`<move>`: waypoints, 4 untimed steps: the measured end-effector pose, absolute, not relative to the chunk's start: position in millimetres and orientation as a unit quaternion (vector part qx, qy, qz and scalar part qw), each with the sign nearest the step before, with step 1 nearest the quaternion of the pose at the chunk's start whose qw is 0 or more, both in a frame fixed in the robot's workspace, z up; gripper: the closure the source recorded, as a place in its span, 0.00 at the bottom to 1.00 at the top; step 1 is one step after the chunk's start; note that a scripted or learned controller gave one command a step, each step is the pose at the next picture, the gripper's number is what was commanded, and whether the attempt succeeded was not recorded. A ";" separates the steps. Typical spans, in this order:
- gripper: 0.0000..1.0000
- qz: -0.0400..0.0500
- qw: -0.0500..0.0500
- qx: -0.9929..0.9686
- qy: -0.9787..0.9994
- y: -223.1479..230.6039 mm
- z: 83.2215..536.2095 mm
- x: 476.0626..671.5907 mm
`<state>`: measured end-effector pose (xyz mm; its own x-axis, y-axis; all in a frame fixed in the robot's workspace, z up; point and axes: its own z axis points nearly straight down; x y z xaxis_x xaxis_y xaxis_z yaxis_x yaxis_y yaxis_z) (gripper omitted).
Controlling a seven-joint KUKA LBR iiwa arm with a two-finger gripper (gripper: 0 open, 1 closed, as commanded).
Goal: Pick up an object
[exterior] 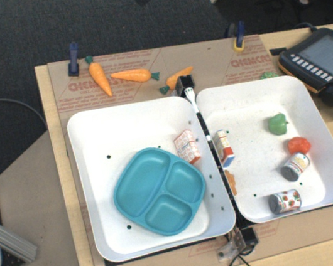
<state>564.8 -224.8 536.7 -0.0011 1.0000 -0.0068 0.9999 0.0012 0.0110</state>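
The left bin [91,174] holds a teal divided plate [159,190] and a small red-and-white carton [187,147] near its right wall. In the right bin [316,115] lie a second small carton [222,147] at the left wall, a green toy pepper [277,123], a red toy tomato [299,145], a small grey can [295,166] and a can with a red label [285,201] on its side near the front.
Three toy carrots [99,78] [133,76] [179,77] lie on the cardboard behind the bins. Blue clamps [72,59] [238,35] grip the board's back edge. A black teach pendant [323,63] rests at the right.
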 end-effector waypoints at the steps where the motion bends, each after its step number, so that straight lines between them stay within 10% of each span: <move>1: 1.00 0.001 -0.001 0.704 0.710 -141.0 536.1 565.3; 2: 1.00 0.000 0.004 0.709 0.705 -227.2 535.4 569.9; 3: 1.00 0.001 -0.001 0.706 0.709 -155.8 510.2 476.0; 4: 1.00 -0.002 -0.001 0.710 0.705 -227.7 482.4 478.3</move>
